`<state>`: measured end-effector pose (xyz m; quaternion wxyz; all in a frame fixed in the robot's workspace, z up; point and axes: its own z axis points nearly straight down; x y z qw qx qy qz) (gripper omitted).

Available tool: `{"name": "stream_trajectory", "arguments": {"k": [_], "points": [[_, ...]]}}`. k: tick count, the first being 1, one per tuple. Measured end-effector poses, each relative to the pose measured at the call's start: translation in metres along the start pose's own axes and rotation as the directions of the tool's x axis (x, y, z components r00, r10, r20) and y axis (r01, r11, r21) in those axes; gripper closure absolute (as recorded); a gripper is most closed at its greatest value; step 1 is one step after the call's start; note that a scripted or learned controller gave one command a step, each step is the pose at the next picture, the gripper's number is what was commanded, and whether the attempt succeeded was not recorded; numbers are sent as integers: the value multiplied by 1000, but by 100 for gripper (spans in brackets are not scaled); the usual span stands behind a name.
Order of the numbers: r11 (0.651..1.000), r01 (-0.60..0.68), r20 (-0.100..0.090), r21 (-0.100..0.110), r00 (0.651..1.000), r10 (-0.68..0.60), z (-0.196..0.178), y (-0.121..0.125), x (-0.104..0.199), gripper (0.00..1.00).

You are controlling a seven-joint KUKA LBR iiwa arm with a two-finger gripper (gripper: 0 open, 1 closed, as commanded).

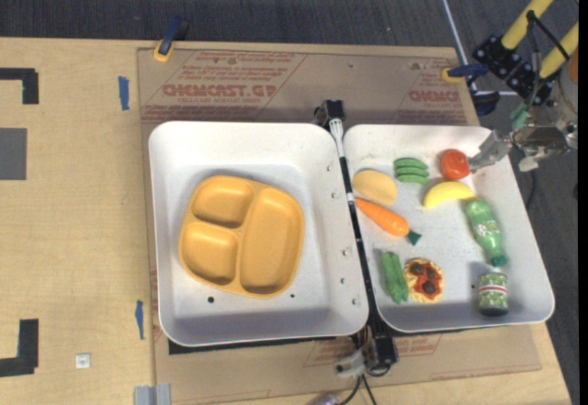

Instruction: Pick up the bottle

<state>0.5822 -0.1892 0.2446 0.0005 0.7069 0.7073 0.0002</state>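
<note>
The green bottle (483,229) lies on its side in the right bin (533,252), near that bin's right wall, with its cap end pointing toward the front. My gripper (496,148) hangs over the bin's far right corner, just right of a red tomato (454,163). It is behind the bottle and well apart from it. Nothing shows in its grasp.
Around the bottle in the right bin lie a yellow lemon (447,195), a green pea pod (411,169), a carrot (383,218), a pale bread piece (374,185), a pizza slice (424,278), a green bean (393,275) and a small can (493,291). The left bin (175,164) holds a yellow divided plate (243,234).
</note>
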Motion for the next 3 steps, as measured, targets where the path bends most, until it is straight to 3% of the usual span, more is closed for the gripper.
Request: {"name": "stream_trajectory", "arguments": {"k": [1,2,3], "points": [[993,117,-15,-2,993,-117,149,-34,-24,0],[994,112,-3,-2,994,-112,139,-35,-29,100],[990,139,0,-1,990,-139,32,-50,42,100]]}}
